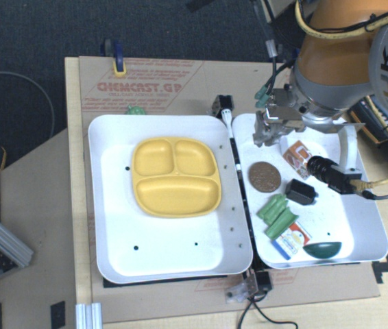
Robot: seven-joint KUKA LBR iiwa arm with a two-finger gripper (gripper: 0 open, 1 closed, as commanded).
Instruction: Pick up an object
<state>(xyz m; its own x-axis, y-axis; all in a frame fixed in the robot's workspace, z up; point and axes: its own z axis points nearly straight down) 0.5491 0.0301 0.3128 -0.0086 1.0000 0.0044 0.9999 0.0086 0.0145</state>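
Step in hand, as I read it: approach, pre-grasp. The arm (pixel 345 40) reaches in and its gripper (pixel 268 137) hangs over the far corner of the cluttered bin (pixel 369 218), next to the seam w/ the other bin. Nothing is visibly held. Whether the gripper is apart or closed I can't tell from here, as the wrist hardware hides it.

Task obj. = any of the loose bits in that bin, and none is lifted yet. Closest candidates are the brown disc (pixel 265 177), just below the gripper on the bin floor, and the small brown-red wrapper (pixel 295 156), just beside it toward the arm's side.

Next move, my guess: pick one target, centre over it, then go straight down. The disc lies flat and looks thin, so prob. awkward to pinch. The wrapper or the black block (pixel 301 192) looks like it offers more to grab. Things sit close together, so a drop that's off-centre could nudge a neighbour.

Count:
- bins: 2, side by side on the table (pixel 146 81)
- yellow plate (pixel 177 177): 1, three compartments, alone in the plate bin (pixel 112 184)
- brown disc: 1
- wrapper: 1
- black block: 1
- green pieces (pixel 277 214): look like 2, lying touching
- red-white-blue carton (pixel 291 241): 1, just below the green ones
- dark green lump (pixel 323 250): 1, near the bin's front rim

Approx. 7 pickable items in the cluttered bin.
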